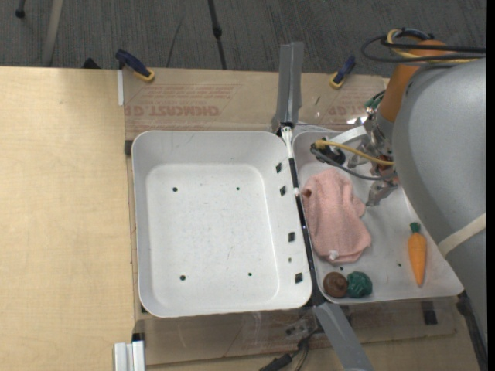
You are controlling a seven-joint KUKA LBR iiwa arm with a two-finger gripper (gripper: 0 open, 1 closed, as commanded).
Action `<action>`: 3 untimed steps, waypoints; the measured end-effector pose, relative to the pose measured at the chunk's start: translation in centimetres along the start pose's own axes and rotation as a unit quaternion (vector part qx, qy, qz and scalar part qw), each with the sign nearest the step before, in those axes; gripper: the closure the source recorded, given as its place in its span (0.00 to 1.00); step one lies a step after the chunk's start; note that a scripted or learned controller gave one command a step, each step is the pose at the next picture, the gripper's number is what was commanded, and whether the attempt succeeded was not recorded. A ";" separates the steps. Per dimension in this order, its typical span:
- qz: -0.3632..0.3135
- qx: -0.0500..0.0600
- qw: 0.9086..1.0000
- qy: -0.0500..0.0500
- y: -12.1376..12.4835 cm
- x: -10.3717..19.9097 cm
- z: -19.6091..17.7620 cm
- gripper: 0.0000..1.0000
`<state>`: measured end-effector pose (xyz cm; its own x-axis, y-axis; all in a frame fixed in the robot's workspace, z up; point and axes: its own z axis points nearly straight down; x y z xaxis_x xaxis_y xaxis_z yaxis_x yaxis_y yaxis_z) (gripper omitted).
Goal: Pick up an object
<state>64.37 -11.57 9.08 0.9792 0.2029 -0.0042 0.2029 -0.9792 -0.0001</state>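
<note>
light: bright, even — shadows: soft | glare: none | focus: slightly soft, arm blurred

My own arm covers the right bin's far right corner and much of its right wall, and the picture's right edge cuts my arm off. Cables and wrist parts crowd my fingers, so I cannot tell how they stand. The brown ball and green thing are too small to identify.
</note>
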 end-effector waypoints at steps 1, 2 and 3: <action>0.003 0.001 1.000 0.000 -1.6 -11.6 0.1 0.00; 0.004 0.001 1.000 -0.001 -5.0 -15.5 0.1 0.00; -0.005 0.001 1.000 0.000 5.9 -8.1 0.0 0.00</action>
<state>57.62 -19.04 9.09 0.9770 0.2131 -0.0037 0.2131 -0.9770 -0.0028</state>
